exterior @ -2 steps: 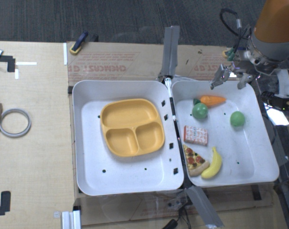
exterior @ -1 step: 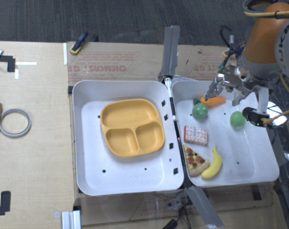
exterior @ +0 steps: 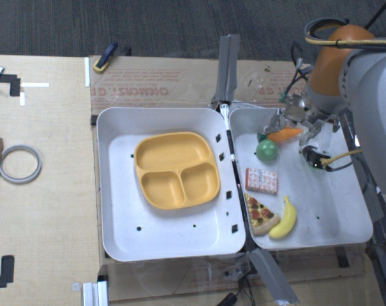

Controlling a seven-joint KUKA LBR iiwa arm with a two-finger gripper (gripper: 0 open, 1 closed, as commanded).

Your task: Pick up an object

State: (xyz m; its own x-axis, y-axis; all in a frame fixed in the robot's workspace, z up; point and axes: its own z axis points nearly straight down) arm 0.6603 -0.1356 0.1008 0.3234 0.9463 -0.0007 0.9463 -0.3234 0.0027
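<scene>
Right bin point(exterior: 346, 228) crowded, left bin's rim point(exterior: 116, 190) free

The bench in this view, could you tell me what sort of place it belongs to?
Probably a robotics lab: two white bins side by side, toy food like a banana and pizza slice, and a grey arm reaching in.

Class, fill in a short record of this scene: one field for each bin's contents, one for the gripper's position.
left bin: yellow divided plate
right bin: green ball, orange carrot, pink box, pizza slice, banana
gripper: over the right bin's far side, at the carrot; grasp unclear
</scene>
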